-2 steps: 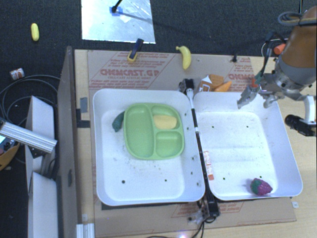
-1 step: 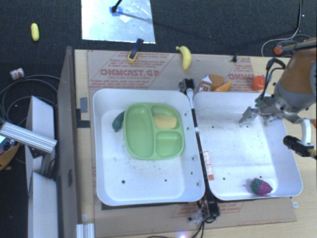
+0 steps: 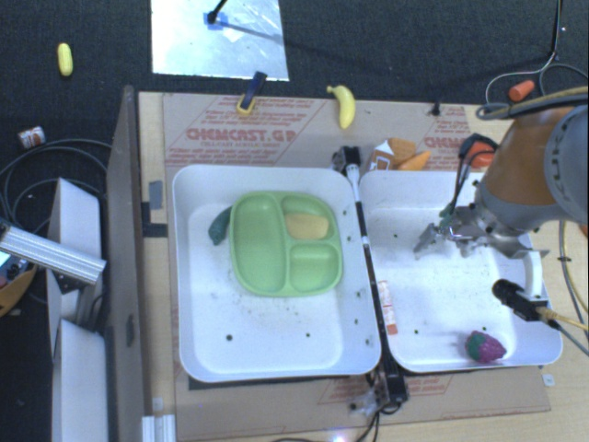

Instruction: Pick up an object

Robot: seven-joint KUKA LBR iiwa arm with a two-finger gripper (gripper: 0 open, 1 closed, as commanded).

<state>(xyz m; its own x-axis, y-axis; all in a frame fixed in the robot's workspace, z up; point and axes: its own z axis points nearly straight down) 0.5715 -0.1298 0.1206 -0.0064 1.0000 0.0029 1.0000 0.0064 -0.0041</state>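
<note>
The arm (image 3: 538, 168) reaches in from the right over the right bin (image 3: 405, 339), its end effector (image 3: 431, 240) low above the bin floor near the middle; its fingers look spread, with nothing between them. A pink and green strawberry toy (image 3: 485, 346) lies in that bin's near right corner, well apart from the end effector. The left bin (image 3: 212, 339) holds a green 3-compartment plate (image 3: 276, 270) with a yellow item (image 3: 307, 224) in its upper right compartment, and a dark green piece (image 3: 219, 226) touches the plate's left edge. On the tabletop (image 3: 276, 122) beyond the bins lie a banana (image 3: 344, 105) and orange pieces (image 3: 408, 155).
</note>
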